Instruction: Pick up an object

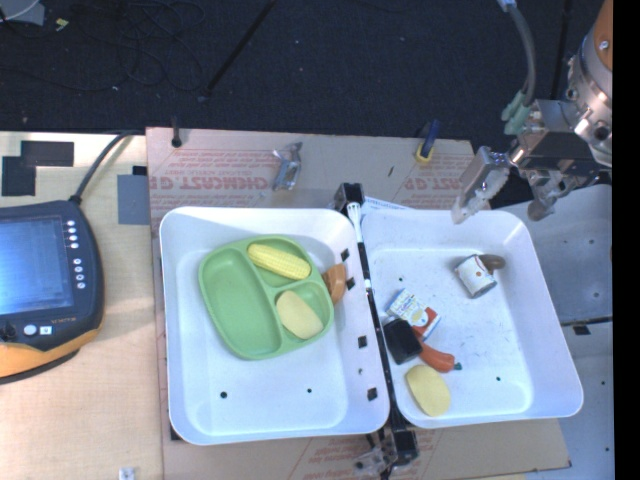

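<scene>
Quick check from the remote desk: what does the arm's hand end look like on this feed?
The hand has two pale metallic fingers below a dark, boxy body. Above it sit silvery wrist hardware and an orange band. A grey cable with a blue fitting near its top curves down to a pale green connector beside the hand.

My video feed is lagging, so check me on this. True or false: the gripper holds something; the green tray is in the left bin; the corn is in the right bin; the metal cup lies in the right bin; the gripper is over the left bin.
1. The gripper holds something. False: nothing shows between its open fingers.
2. The green tray is in the left bin. True.
3. The corn is in the right bin. False: it lies on the green tray.
4. The metal cup lies in the right bin. True.
5. The gripper is over the left bin. False: it hangs at the right bin's far edge.
</scene>
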Available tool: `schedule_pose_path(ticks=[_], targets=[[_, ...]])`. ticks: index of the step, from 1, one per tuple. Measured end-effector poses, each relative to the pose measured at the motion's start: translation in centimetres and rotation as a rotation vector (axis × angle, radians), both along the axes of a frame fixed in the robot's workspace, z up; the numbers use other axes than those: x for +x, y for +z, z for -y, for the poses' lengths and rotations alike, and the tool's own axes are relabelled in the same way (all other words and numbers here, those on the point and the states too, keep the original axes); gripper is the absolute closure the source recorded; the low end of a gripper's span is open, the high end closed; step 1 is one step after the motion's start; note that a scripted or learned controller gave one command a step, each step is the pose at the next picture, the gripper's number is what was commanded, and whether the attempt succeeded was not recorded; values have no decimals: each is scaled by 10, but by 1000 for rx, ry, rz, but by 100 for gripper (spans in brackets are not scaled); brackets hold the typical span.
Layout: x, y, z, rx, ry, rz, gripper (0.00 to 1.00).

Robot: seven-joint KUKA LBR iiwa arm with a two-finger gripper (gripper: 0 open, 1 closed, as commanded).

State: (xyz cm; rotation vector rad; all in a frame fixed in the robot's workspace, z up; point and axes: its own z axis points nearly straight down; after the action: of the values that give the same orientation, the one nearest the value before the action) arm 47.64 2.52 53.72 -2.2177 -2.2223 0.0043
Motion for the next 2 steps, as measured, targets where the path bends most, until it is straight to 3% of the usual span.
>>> schedule_pose_path(ticks=[1, 2], targets=[[1, 10, -1, 0, 3, -2, 100], [1, 9, -1, 0, 3, -3, 0]])
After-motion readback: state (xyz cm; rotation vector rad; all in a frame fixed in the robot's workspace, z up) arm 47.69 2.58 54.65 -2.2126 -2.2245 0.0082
